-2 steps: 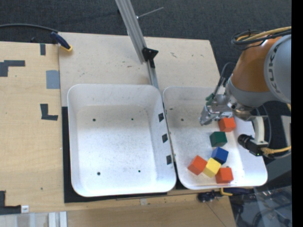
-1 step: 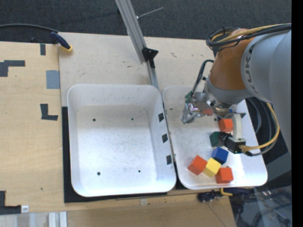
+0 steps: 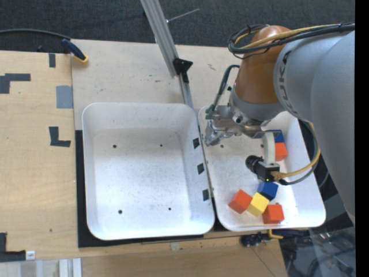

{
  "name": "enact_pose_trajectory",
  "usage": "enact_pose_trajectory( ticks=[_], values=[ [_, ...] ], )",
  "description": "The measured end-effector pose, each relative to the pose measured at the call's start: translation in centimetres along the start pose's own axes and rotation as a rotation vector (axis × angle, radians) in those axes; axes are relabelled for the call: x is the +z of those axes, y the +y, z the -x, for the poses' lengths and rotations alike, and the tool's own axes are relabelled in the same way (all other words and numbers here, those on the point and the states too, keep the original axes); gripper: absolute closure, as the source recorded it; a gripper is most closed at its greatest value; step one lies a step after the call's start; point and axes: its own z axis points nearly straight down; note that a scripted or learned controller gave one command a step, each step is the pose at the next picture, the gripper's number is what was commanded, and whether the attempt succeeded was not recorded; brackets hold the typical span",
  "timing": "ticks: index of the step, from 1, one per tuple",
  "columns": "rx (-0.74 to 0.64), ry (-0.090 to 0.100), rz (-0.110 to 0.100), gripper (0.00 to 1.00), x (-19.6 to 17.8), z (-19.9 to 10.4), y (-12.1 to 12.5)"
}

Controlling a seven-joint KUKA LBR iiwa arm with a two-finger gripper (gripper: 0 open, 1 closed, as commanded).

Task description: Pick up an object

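Grey two-finger tool (image 3: 214, 129) poised at the far-left corner of the right shallow white plastic bin (image 3: 305, 215), close to its wall; spread or pressed together, cannot tell. Small matte blocks, namely orange cube (image 3: 240, 201), yellow cube (image 3: 259, 203) and blue cube (image 3: 267, 189), clustered near that bin's near rim, well apart from the tool. Likely failures: closing on bare floor; scraping the wall; scattering tightly packed neighbours.

- The arm (image 3: 300, 68) reaches over the right bin (image 3: 230, 172), its gripper (image 3: 214, 133) low near the bin's upper left corner.
- Orange (image 3: 240, 201), yellow (image 3: 259, 203) and blue (image 3: 267, 188) blocks cluster at the bin's near edge.
- What appear to be further blocks (image 3: 280, 148) lie partly hidden beneath the wrist.
- The left bin (image 3: 92, 172) sits alongside.
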Motion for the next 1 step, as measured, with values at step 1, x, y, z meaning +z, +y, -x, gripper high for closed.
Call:
enact_pose_trajectory(
  ticks=[1],
  values=[
    [0.000,0.000,-0.001,1.00,0.64,-5.30,1.57]
  ],
)
